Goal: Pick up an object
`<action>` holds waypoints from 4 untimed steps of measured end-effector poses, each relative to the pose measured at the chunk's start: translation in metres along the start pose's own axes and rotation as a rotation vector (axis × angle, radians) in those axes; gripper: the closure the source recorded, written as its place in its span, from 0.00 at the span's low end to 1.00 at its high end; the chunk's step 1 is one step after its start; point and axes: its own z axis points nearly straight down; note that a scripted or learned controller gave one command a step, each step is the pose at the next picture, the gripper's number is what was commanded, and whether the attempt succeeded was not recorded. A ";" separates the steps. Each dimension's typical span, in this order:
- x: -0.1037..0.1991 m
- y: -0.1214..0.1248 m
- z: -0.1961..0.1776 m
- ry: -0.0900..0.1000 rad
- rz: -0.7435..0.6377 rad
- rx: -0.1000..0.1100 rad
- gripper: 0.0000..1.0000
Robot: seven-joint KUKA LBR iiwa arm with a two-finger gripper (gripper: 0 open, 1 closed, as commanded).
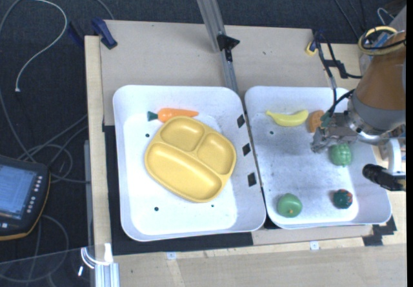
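From my remote station, the bench [193,53] fills the overhead view, a pale board with two shallow white bins side by side. The left bin [129,169] carries a yellow divided plate [190,158], three compartments facing up, lying slantwise near the bin's middle. Just beyond the plate's far edge lies a toy carrot [175,113], orange with a green tip pointing left. The right bin [284,169] holds the smaller pieces I am after. The arm [381,86] comes in from the right, its orange band above the grey wrist, and hangs over the right bin's far right part. Its gripper [330,132] sits low over the bin, between an orange object [314,120], partly hidden behind it, and a green round toy [340,154] just beside it on the near side. I cannot tell from this angle whether the fingers are spread or closed, nor whether anything sits between them. A toy banana [288,117] lies near the bin's far edge, left of the gripper. A green apple [289,204] rests by the near rim, and a dark red and green fruit [342,199] lies near the near right corner, well apart from the gripper.
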 end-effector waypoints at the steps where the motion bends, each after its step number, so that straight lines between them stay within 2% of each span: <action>1: -0.001 0.002 -0.065 -0.004 0.000 -0.007 1.00; 2: -0.001 0.003 -0.061 -0.002 0.000 -0.001 1.00; 3: 0.049 -0.016 -0.073 0.002 -0.004 0.003 1.00; 4: 0.104 -0.017 -0.072 0.003 -0.005 0.004 1.00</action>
